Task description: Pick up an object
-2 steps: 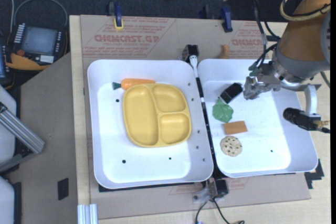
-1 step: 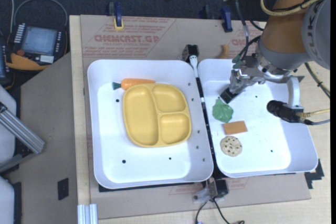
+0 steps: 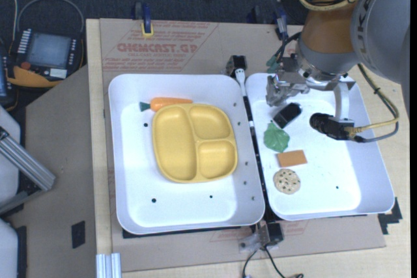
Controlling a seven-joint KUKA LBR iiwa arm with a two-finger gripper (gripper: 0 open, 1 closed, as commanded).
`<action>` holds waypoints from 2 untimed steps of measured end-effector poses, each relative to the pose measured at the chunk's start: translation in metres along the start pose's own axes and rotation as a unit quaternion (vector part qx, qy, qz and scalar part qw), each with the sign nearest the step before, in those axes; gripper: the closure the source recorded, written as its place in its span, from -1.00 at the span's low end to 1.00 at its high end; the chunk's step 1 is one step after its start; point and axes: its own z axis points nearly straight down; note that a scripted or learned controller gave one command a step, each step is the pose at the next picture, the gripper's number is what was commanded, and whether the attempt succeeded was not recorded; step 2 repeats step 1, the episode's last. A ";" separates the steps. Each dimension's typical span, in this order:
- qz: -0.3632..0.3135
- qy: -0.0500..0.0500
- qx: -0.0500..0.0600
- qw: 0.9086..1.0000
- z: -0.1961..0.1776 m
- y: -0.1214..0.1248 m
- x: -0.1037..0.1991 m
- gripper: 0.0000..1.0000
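The claw hung low over the right bin; from where I stood I couldn't tell its state. A small black block lay just beneath it, with a green leaf beyond. The block looked light, stiff and smooth, probably best pinched across its short sides.

The bench, topped with brown board, bears two white bins: the left bin touches the right bin alongside.
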 end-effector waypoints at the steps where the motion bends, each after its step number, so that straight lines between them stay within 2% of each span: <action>1: -0.001 0.000 0.000 1.000 -0.004 0.027 0.057 1.00; 2: -0.001 0.000 0.000 1.000 -0.004 0.027 0.057 1.00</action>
